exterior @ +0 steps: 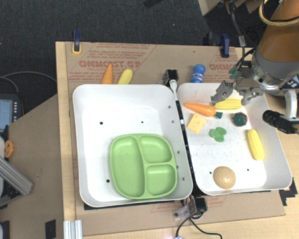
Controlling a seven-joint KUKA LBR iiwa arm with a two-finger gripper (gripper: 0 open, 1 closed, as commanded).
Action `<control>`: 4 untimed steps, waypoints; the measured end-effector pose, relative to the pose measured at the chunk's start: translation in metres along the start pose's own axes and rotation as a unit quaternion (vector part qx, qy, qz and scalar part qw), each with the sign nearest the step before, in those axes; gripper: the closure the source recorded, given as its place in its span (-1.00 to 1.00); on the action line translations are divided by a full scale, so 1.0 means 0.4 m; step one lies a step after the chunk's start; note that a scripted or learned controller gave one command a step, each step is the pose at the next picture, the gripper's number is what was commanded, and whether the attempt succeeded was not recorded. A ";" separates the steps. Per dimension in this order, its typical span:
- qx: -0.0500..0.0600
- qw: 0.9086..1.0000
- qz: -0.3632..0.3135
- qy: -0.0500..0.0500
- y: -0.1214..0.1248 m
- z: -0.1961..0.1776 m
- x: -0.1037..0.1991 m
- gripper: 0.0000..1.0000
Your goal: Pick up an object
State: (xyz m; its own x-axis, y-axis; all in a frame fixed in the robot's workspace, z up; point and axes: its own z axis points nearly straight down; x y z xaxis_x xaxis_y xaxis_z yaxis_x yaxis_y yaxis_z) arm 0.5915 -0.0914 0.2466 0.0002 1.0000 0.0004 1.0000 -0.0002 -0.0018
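I read the gripper (232, 94) as open, its two fingers splayed over a yellow corn cob (228, 104) at the far end of the right bin (276, 176), with nothing between them; I judge that cob the likeliest target. Taking the cob as landmark: an orange carrot (200, 108) lies just beside it on the side toward the left bin (89, 133), a dark green piece (239, 118) sits near on the camera side; I would expect a closing finger to nudge the carrot, or the rounded cob to roll out of a shallow pinch, leaving the grasp empty
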 end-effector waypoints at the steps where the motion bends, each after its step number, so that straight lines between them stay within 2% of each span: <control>1: 0.007 1.000 0.002 0.001 0.088 0.391 -0.129 -1.00; 2: 0.012 1.000 -0.003 -0.003 0.178 0.408 -0.070 -1.00; 3: 0.003 1.000 0.004 -0.001 -0.011 0.405 -0.204 -1.00; 4: 0.002 1.000 -0.003 0.002 -0.121 0.388 -0.004 -1.00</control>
State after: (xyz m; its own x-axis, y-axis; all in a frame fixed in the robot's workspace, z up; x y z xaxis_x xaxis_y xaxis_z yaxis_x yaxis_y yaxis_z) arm 0.5427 -0.0930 0.0917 -0.0048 1.0000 0.0053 1.0000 0.0048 -0.0065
